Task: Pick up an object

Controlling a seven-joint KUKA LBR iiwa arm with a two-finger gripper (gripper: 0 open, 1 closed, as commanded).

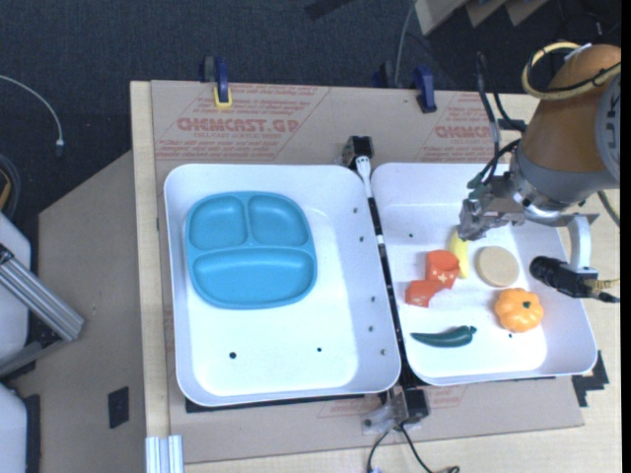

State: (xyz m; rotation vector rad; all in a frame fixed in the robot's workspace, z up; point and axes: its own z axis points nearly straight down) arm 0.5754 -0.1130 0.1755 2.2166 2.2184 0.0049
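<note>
Hovering jaws (473, 220) above yellow item (457, 242); grip state unclear; board (237, 116) print reads "CHEMCAST".

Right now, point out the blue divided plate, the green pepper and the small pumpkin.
blue divided plate (251, 249): camera view, middle ridge where compartments meet.
green pepper (444, 337): camera view, middle of its body.
small pumpkin (519, 309): camera view, centre of its orange body.

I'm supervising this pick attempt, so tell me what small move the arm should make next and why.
Probably a short descent straight down. The gripper hangs in the right bin, right above a yellow item that peeks out beneath it, next to the red pieces and the tan disc. Nothing visibly sits in the jaws, so lowering onto the yellow item seems the natural step.
</note>
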